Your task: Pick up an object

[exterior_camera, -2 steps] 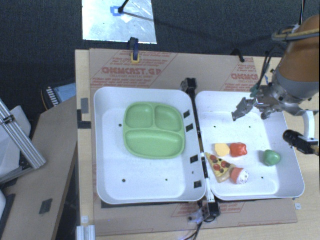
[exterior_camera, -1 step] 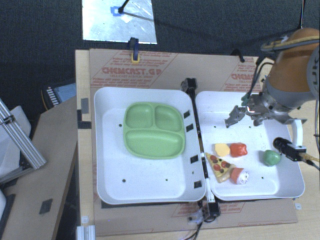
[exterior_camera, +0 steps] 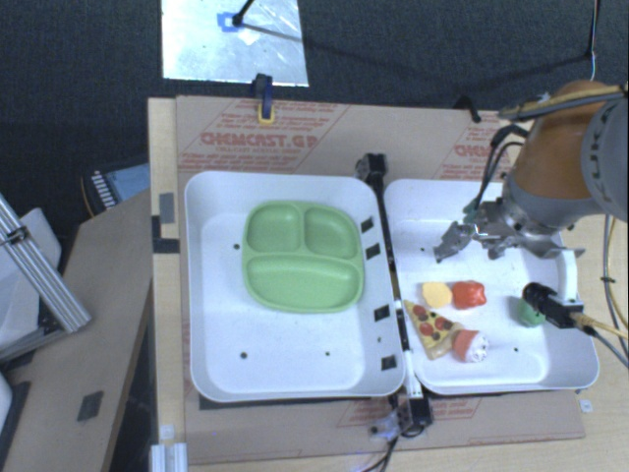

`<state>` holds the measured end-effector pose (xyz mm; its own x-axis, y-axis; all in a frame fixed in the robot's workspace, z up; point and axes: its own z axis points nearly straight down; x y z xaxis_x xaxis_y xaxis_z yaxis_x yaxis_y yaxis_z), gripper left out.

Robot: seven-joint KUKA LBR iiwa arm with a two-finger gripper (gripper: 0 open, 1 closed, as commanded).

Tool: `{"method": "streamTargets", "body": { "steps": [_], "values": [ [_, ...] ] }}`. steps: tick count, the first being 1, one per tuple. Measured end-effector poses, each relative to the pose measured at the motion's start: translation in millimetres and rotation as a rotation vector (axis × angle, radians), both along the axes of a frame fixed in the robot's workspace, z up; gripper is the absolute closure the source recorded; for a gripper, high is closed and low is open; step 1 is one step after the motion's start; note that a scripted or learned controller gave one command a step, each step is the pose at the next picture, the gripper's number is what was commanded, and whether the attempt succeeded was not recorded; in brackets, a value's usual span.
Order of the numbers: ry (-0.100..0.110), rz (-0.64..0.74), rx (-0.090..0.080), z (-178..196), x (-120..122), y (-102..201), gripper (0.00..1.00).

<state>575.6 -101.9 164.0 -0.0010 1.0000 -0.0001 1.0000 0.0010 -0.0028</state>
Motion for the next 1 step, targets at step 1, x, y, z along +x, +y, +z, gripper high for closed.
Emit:
{"method": "streamTargets", "body": {
  "steps": [1],
  "values": [
    [0.0,0.0,0.001,-42.4,-3.2,2.2,0.0]
  ]
}}
